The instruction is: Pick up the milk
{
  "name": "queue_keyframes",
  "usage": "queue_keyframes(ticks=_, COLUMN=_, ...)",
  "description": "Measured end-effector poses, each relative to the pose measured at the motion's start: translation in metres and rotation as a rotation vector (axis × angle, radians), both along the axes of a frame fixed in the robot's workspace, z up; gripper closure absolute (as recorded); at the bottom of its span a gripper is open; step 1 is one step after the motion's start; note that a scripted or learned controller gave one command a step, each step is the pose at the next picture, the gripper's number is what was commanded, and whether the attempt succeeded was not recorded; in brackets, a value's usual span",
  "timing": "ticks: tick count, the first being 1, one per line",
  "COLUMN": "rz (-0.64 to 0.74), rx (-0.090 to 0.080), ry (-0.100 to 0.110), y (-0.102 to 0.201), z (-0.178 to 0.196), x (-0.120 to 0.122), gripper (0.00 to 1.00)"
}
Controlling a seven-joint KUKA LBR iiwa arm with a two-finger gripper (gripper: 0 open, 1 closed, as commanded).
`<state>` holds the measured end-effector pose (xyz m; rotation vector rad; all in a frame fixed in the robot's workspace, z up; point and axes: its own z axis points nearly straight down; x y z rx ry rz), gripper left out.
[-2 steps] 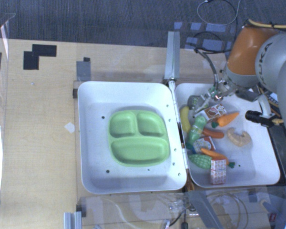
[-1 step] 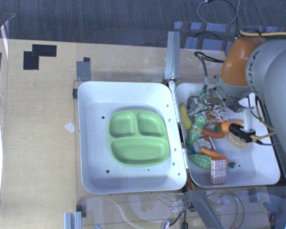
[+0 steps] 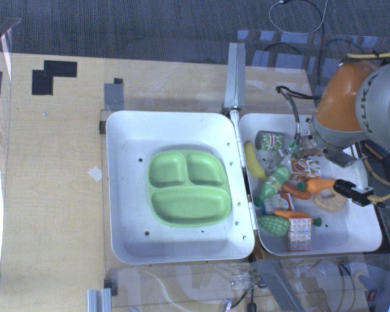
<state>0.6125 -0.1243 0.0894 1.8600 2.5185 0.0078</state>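
Hand low over right bin, among clutter; finger state, cannot tell. Milk, small carton, upright at front edge beside green corn-like toy. My plan: lift clear, shift toward front, descend straight, straddle carton's narrow sides.

One camera sat high above the tabletop and looked down at a slant. It stayed far enough back to see both white bins side by side, with the arm coming in from the right.
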Motion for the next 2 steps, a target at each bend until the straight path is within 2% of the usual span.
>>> queue_keyframes(ticks=1, rz=0.003, rx=0.002, ry=-0.008, y=0.002, z=0.013, x=0.003, gripper=1.00)
queue_keyframes(ticks=2, rz=0.319, rx=0.000, ry=0.006, y=0.057, z=0.096, x=-0.085, gripper=1.00)
